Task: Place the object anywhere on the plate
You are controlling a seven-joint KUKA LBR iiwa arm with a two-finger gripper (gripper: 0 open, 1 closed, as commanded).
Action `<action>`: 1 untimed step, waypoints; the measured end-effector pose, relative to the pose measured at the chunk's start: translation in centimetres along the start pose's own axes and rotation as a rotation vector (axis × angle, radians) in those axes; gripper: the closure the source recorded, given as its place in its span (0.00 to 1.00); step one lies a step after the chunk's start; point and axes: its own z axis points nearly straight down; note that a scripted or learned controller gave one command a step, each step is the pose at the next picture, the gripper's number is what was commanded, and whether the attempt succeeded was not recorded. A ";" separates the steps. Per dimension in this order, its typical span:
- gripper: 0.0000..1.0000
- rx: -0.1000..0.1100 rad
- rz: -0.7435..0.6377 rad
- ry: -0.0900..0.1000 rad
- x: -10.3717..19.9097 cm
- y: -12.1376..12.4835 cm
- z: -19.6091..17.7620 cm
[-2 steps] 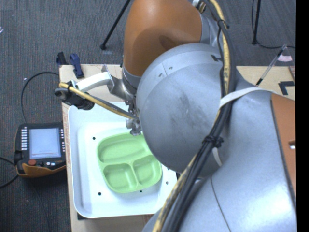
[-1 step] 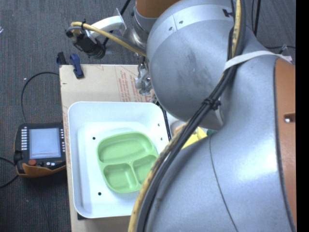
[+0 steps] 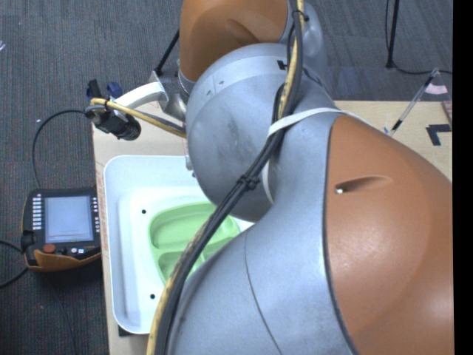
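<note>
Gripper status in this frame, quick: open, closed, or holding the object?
Gripper: cannot be told; the arm blocks the camera view, covering most of the green plate in the white bin.

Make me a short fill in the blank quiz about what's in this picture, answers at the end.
1. The plate in the white bin is light ____.
2. The handheld control pendant lies on the ____, left of the bench.
3. The robot arm is grey and ____.

Answers: green; floor; orange

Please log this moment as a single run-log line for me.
arm: blocks most of view | plate: green, in white bin, partly hidden | object: unseen | placement: cannot tell
</note>
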 end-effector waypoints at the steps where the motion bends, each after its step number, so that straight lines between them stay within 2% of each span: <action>1: 1.00 0.001 0.041 0.012 3.4 3.0 -6.2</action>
